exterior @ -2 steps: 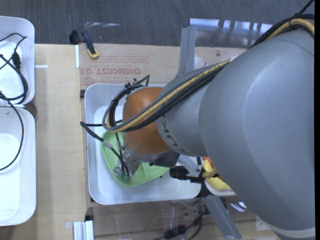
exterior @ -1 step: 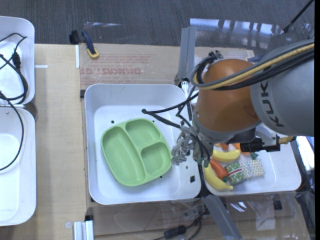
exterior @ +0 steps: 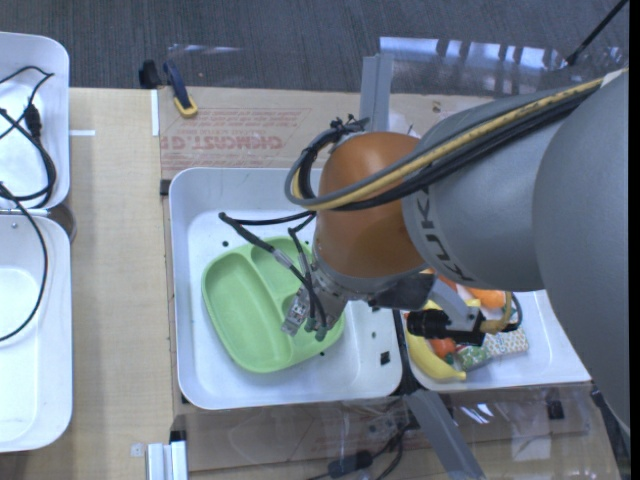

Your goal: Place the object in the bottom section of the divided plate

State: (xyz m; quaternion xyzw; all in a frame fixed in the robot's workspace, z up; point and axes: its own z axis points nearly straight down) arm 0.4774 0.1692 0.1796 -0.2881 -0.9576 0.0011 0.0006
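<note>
My gripper (exterior: 303, 318) sits just left of frame centre, low over the green divided plate (exterior: 245, 313); fingertips are over the plate's right edge, near its lower right part; can't tell from this angle whether I touch it; jaw state: cannot tell, the wrist and cable clutter hide the gap; nothing visibly between the fingers.

Plate lies tilted in the left white bin (exterior: 195, 368), centre-left of frame; its largest section faces the lower left; ridges dividing the smaller sections run toward the upper right, partly under my wrist.

Which item is the task object: cannot tell; candidates sit in the right white bin (exterior: 560, 363), lower right of frame, mostly hidden by my arm; visible there: a banana (exterior: 432, 365) at the bin's lower left, an orange item (exterior: 490, 298) above it, a speckled white block (exterior: 507, 344) to the banana's right, a small red bit (exterior: 442, 347) touching the banana.

My orange band (exterior: 365, 208) fills frame centre; grey arm body (exterior: 540, 188) covers the upper right; black cables (exterior: 300, 173) loop off the band's left side.

Cardboard sheet (exterior: 240, 133) with mirrored red print lies above the left bin; a blue-and-yellow clamp (exterior: 178, 86) sits at its upper left corner; a white basin with a black cord (exterior: 25, 158) is at the far left.
</note>
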